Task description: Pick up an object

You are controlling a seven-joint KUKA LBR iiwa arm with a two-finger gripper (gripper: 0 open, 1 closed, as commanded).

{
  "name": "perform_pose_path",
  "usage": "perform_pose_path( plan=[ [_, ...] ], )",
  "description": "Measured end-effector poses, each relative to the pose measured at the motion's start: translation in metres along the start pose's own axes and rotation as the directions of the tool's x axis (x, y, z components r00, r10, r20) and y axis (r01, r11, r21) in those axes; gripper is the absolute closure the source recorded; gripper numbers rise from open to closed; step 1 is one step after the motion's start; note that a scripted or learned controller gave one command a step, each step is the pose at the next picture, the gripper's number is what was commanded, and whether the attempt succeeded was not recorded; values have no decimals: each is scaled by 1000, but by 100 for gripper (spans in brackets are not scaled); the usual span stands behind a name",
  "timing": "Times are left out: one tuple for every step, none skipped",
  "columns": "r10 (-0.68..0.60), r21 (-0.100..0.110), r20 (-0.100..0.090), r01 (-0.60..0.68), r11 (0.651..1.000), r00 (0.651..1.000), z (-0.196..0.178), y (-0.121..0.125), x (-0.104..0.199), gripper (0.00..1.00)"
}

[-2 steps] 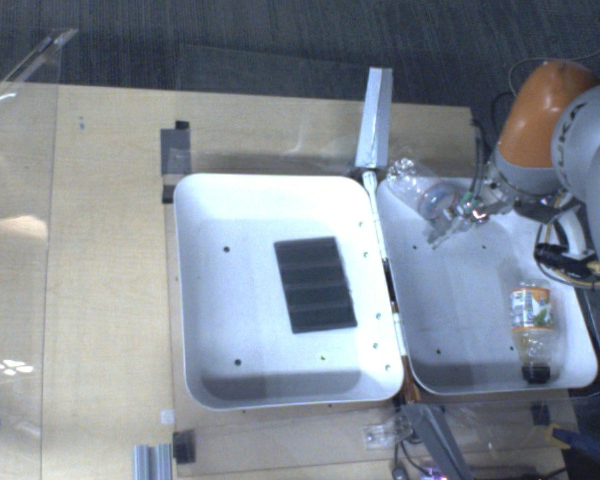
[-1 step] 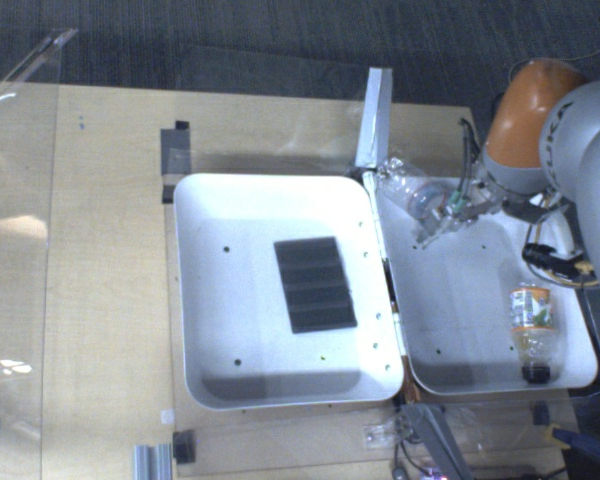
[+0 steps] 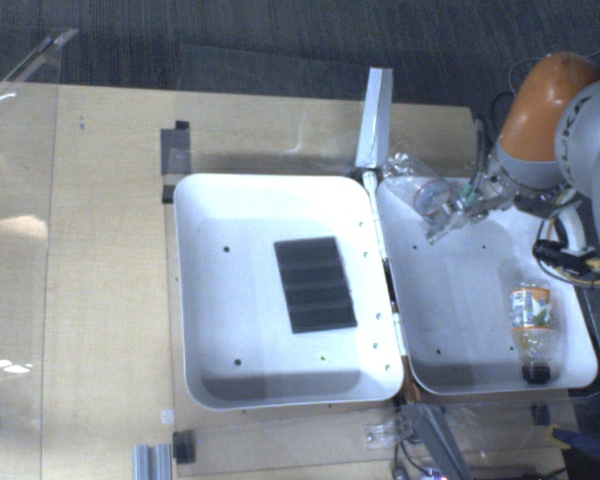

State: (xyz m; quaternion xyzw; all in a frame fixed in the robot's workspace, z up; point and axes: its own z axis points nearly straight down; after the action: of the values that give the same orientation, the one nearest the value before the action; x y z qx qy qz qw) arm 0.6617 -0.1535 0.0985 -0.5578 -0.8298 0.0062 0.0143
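A pale wooden bench [image 3: 100, 298] carries two shallow white bins side by side. In the right bin [image 3: 460, 298], near its front right corner, lies a small clear plastic bottle [image 3: 531, 330] with a dark cap and an orange-green label. It is probably light, slick and inclined to roll, so its labelled middle looks the best place to grip. The gripper [image 3: 460, 206] hangs over the bin's far left corner, by a crumpled clear wrapper [image 3: 420, 190]; whether it grips anything I cannot tell. A ribbed black rectangular pad [image 3: 315, 284] rests in the left bin [image 3: 220, 298].
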Motion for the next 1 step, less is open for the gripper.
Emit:
perform_pose_path(
  plan=[
    [-19,1,-2,19,1000,1000,8,2,4,0]
  ],
)
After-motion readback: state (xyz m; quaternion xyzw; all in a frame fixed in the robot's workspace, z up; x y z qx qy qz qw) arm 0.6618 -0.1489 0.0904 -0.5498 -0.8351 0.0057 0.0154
